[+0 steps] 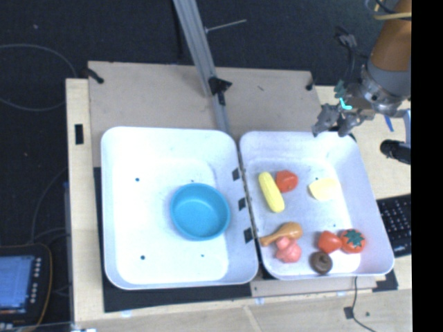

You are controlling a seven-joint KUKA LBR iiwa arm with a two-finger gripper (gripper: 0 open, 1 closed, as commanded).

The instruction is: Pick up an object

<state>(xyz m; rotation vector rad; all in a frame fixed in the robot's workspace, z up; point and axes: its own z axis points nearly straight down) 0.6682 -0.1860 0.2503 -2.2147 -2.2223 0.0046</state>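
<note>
Bench [159,95]: flat tan board. L bin [124,185]: shallow white plastic, rounded corners, w/ a round glossy blue bowl [200,211] near its centre. R bin [360,185]: same shape, w/ small toy foods: long yellow corn [271,191] touching a red piece [286,180]; pale yellow block [323,189] near mid-right; tan drumstick [282,233] above a pink lump [288,252]; red tomato [329,241] beside a strawberry [351,241]; small brown round [320,262] at front rim. Arm, orange band up top, reaches in from the right; gripper [333,122] hangs over R bin's far rim, tips spread, nothing betw. them.

Bench [152,95] w/ 2 white bins: left [124,185], right [360,185].
</note>
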